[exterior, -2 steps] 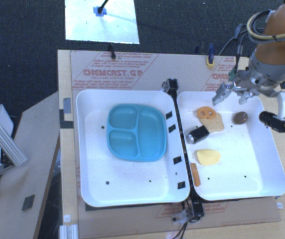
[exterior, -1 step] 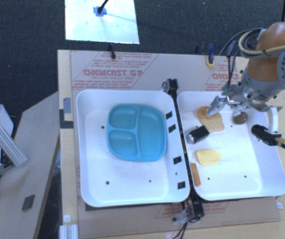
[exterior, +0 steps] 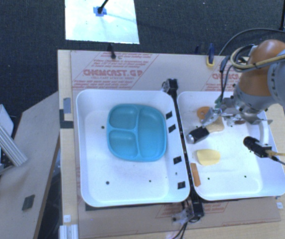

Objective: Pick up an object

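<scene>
Two white bins sit side by side on my bench, and I read them from the near edge back. In the right bin (exterior: 262, 183), nearest me, a thin orange stick (exterior: 195, 174) lies along the left wall. Just behind it at 1 o'clock is a pale yellow wedge-shaped piece (exterior: 208, 157). The gripper (exterior: 198, 134) hangs over that bin's left part, its dark tip directly behind the yellow piece at 12 o'clock, near it but apart from it. I cannot tell whether the tip is spread or closed, and I see nothing held in it. A tan flat piece (exterior: 215, 126) lies just at 2 o'clock from the tip, partly under the wrist hardware, and a round orange piece (exterior: 203, 112) lies farther back at 12 o'clock. The grey arm (exterior: 262, 78) with its orange band comes in from 3 o'clock. In the left bin (exterior: 92, 183), a blue divided plate (exterior: 136, 132) rests at the middle.
</scene>
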